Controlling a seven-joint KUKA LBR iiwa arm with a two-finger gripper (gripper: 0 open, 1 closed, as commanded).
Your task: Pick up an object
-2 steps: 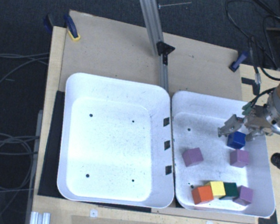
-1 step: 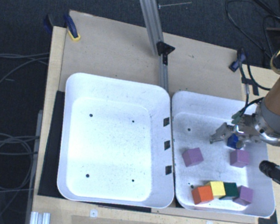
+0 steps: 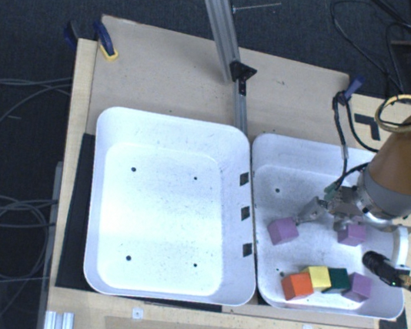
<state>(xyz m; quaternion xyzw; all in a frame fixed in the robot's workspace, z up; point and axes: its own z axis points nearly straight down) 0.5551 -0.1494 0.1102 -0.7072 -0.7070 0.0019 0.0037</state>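
White plastic, two bins. Along the right bin's [image 3: 250, 273] near edge lie an orange block [image 3: 297, 286], yellow block [image 3: 319, 276], green block [image 3: 338, 278] and a purple cube [image 3: 360, 287], touching in a row. Farther in lie a purple block [image 3: 282, 230] and another purple block [image 3: 351, 233], with the gripper [image 3: 336, 207] low between them. Approach step, nothing visibly grasped; next, centre over one block. Jaw state unreadable, wrist covers it.

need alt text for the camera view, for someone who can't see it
A grey and orange robot arm reaches from the right into the right white bin, its gripper low beside a purple block. Two more purple blocks, plus orange, yellow and green ones, lie in that bin; the left bin sits alongside.
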